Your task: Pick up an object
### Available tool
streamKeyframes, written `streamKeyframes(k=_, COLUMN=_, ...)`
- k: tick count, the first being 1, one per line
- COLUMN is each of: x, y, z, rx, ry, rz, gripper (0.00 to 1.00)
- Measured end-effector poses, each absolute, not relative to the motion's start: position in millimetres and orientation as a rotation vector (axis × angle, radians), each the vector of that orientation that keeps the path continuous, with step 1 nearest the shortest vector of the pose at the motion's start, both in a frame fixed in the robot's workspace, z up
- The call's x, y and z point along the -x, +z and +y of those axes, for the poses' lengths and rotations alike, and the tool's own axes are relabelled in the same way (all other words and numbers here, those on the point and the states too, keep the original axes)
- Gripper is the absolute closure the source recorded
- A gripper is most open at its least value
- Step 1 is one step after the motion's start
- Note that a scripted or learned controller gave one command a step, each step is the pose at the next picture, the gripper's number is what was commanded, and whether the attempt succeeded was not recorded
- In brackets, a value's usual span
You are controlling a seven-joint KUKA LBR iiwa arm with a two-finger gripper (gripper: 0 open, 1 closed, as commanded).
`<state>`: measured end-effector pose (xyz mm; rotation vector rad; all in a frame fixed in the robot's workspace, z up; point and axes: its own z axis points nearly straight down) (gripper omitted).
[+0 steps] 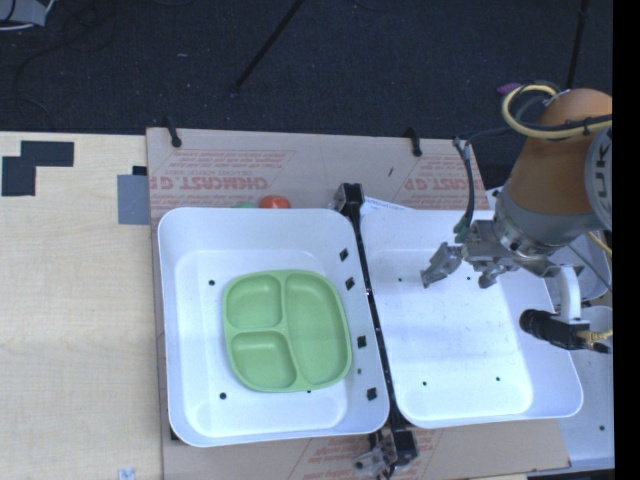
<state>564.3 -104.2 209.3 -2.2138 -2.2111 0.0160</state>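
Pale wooden counter (70, 298): your claw (462, 268) hangs released over the right white bin (480, 388); green divided plastic plate (287, 330) still unpicked.

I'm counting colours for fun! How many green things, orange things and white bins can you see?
Green: 1, the divided plate in the left bin.
Orange: 1, a small round thing behind that bin.
White bins: 2, left and right bin.
Total: 4.
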Motion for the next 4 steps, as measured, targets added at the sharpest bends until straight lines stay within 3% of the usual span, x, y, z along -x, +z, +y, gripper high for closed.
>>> streamKeyframes(k=1, x=-567.0, y=217, z=-104, rx=2.219, ry=0.003, rz=-2.220, gripper=0.00)
streamKeyframes(k=4, x=-566.8, y=85, z=-93, rx=2.220, ry=0.004, rz=-2.217, gripper=0.00)
